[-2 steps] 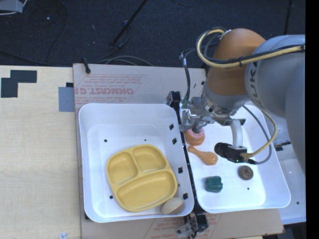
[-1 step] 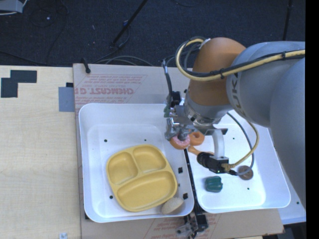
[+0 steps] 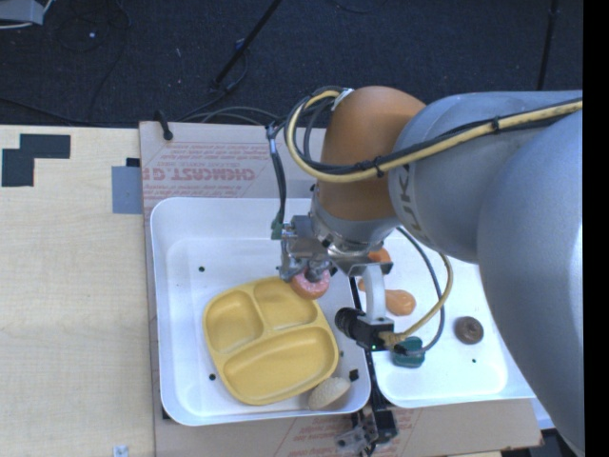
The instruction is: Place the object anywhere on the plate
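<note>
- Although the arm hides much of the bins' middle, the gripper (image 3: 309,267) is seen low over the far right corner of the yellow plate (image 3: 271,341), with a pink ring-shaped object (image 3: 311,284) right beneath it.
- The pink object sits at the plate's top right rim, seemingly between the fingertips, so the fingers appear clenched on it; the view here is crowded and this is a fair guess, not a certainty.
- Judged from this, the carrying looks nearly done: the object is at the plate's edge, and what is left is to settle it on the plate and let go.
- Count, left bin (image 3: 171,293): one three-compartment plate and one beige rounded piece (image 3: 329,393) just off the plate's near right corner.
- Count, right bin (image 3: 476,379): one orange piece (image 3: 401,302), one small brown disc (image 3: 468,329), one teal item (image 3: 409,353); a further orange bit near the wrist is too hidden to name.
</note>
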Robot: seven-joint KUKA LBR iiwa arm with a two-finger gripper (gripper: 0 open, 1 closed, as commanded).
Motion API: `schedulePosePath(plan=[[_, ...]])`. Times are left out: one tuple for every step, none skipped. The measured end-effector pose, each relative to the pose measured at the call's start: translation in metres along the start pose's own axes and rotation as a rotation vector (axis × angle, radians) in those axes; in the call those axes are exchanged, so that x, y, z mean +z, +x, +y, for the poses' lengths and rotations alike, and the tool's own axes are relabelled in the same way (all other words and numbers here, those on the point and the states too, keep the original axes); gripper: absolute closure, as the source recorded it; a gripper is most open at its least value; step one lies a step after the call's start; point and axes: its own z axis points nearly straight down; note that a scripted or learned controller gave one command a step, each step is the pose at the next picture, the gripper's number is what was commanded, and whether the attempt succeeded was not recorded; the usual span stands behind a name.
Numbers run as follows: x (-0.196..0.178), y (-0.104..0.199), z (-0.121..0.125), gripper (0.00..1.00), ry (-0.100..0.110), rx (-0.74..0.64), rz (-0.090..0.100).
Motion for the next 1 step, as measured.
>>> schedulePosePath(plan=[[-0.0003, -0.0028, 0.0007, 0.0, -0.001, 0.005, -0.002]])
